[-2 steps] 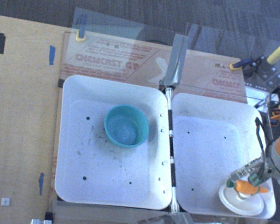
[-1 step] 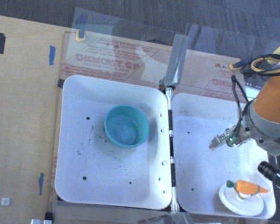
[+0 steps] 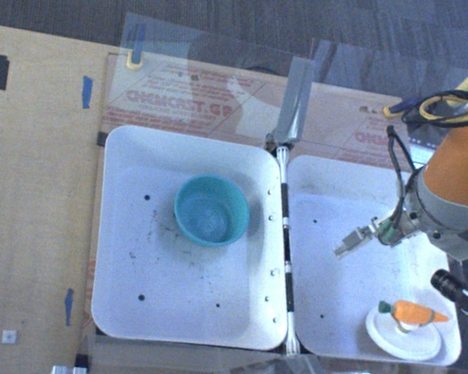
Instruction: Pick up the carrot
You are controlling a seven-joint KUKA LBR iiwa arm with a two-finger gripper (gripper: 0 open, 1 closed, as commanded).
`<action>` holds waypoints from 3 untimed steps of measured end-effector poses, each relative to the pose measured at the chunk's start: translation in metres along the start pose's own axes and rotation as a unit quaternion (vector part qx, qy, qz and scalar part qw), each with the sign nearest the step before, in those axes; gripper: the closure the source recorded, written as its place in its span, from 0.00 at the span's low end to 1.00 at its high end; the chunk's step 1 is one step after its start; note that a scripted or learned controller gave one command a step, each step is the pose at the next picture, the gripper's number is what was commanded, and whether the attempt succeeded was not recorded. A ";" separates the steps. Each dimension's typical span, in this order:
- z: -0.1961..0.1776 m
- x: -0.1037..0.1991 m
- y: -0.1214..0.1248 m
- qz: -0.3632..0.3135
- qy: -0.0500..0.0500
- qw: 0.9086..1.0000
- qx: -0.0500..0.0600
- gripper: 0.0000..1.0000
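**Entry: carrot pick, risks from the present position**

Camera view.

- Item 1, gripper [image 3: 350,242]. It hangs over the middle of the right bin [image 3: 328,316], tilted and pointing toward the divider between the bins. You cannot tell at this size whether it is released or clenched. It is not on the carrot.
- Item 2, carrot [image 3: 415,313]. Orange, with a green stub at its left end. It lies on its side on a small white plate [image 3: 386,340] in the near right corner of the right bin, well apart from the gripper.
- Item 3, blue bowl [image 3: 211,211]. It stands in the left bin [image 3: 136,250], clear of the work and of no concern here.

Risks, as judged from this layout:

- The gripper points away from the carrot. You should expect a swing back and a turn of the wrist, and a poor line-up would close it along the carrot's length and not across it.
- The carrot looks rounded and smooth. A touch on one side alone may roll it off the plate.
- The plate is raised and loose. A descent that lands on its rim could tip it or push it along, and the carrot would go with it.
- The plate sits close to the bin's corner walls. A low approach from that side may strike the wall first.
- If the gripper is in fact clenched, it will press on the carrot and take nothing. Check this before the descent.
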State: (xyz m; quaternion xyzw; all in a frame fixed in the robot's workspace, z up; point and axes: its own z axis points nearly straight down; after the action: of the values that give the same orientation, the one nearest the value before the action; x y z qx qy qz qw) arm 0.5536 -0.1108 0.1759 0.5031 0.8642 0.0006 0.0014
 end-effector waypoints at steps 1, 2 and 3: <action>0.043 -0.070 -0.103 -0.025 -0.001 1.000 0.000 0.00; 0.081 -0.075 -0.097 -0.101 -0.005 0.995 -0.004 0.00; 0.071 -0.076 -0.097 -0.099 -0.006 0.995 -0.006 1.00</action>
State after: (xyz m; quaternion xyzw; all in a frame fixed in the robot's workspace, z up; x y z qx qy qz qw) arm 0.5068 -0.2248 0.1050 0.4152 0.9097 0.0021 0.0097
